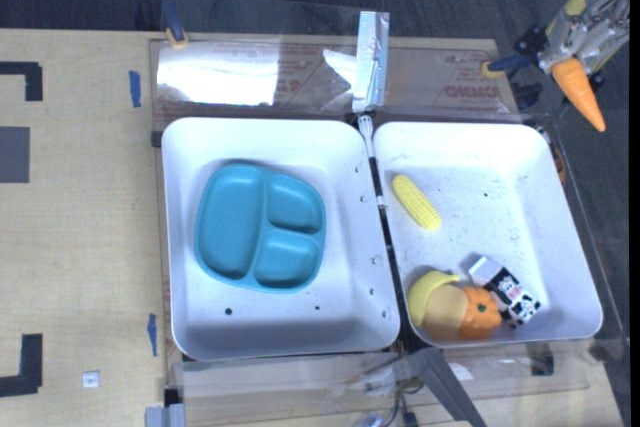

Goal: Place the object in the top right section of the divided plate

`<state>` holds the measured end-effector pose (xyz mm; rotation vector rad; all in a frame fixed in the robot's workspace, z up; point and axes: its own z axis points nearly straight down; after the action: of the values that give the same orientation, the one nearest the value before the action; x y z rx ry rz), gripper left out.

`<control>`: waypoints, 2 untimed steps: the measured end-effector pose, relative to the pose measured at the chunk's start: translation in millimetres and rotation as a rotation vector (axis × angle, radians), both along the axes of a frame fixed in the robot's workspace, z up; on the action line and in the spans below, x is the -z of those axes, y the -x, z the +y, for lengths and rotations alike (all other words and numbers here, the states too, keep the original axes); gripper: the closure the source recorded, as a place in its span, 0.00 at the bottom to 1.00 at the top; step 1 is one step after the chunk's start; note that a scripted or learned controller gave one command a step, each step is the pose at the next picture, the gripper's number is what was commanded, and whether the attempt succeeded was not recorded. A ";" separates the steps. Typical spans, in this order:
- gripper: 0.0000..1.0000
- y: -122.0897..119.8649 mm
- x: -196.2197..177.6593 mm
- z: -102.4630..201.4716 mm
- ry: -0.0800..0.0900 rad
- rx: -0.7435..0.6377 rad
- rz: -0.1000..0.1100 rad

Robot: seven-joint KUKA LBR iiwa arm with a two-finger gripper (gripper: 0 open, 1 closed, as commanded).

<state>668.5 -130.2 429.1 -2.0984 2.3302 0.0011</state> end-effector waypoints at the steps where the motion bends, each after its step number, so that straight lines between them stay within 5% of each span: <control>1: 1.00 0.5 -2.8 -63.7 0.001 -0.134 0.001; 2: 0.00 0.1 -3.5 -62.1 0.000 -0.136 0.000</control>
<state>668.4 -192.3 432.6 -2.2523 2.1817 0.0017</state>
